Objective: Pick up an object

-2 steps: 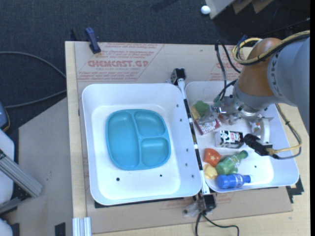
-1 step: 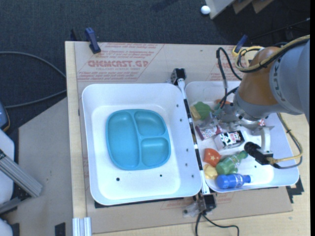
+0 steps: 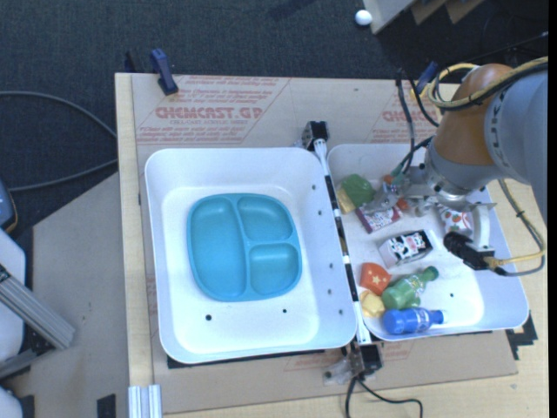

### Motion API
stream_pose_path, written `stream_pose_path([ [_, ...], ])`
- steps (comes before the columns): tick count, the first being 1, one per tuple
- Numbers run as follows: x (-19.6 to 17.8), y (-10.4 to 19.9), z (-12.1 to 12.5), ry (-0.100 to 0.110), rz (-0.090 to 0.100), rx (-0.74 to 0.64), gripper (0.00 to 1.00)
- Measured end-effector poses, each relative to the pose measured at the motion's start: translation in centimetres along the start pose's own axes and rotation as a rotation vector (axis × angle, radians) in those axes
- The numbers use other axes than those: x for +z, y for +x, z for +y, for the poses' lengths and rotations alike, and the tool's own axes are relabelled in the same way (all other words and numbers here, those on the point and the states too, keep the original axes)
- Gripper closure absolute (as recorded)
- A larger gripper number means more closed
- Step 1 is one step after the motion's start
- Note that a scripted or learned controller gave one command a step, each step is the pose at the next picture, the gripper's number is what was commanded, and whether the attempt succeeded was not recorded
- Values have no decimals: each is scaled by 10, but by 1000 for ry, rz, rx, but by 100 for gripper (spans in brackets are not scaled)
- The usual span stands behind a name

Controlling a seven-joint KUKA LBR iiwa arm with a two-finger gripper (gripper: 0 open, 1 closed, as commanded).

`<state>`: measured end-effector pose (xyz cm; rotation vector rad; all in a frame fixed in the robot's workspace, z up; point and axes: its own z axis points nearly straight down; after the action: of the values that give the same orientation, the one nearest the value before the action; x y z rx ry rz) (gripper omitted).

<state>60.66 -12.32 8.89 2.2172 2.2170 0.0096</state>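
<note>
On a pale wooden bench (image 3: pixel 226 116) printed with red lettering, two shallow white plastic bins sit side by side, their rims touching. The left bin (image 3: pixel 174 177) is glossy with rounded corners and holds a smooth turquoise plate (image 3: pixel 245 246) divided into three compartments.

The right bin (image 3: pixel 500 299) holds a loose cluster of small objects to pick from. Near its upper left lies a soft-looking green lump (image 3: pixel 357 187), and just below it a crinkled dark red wrapper (image 3: pixel 379 217). At the middle rests a small black-and-white box (image 3: pixel 407 246), flat and rectangular, tilted at a slant. Toward the lower left, a rounded red-orange piece (image 3: pixel 374 277) touches a small yellow piece (image 3: pixel 372 302). Beside them lies a green bottle (image 3: pixel 407 289) on its side, and just below that a shiny blue bottle (image 3: pixel 411 320), also on its side, against the bin's near wall.

The grey arm (image 3: pixel 522 120), with its orange band (image 3: pixel 466 129), reaches in from the right. Its gripper (image 3: pixel 457 223) hangs low over the right side of this bin, just beside the black-and-white box. Whether the gripper is wide, narrow or holding anything cannot be told from this angle. Yellow and black cables (image 3: pixel 513 259) trail off its side.
</note>
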Motion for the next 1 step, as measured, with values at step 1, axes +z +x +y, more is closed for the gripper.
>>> stream_pose_path([
  [1, 3, 17, 42, 7, -1, 0, 0],
])
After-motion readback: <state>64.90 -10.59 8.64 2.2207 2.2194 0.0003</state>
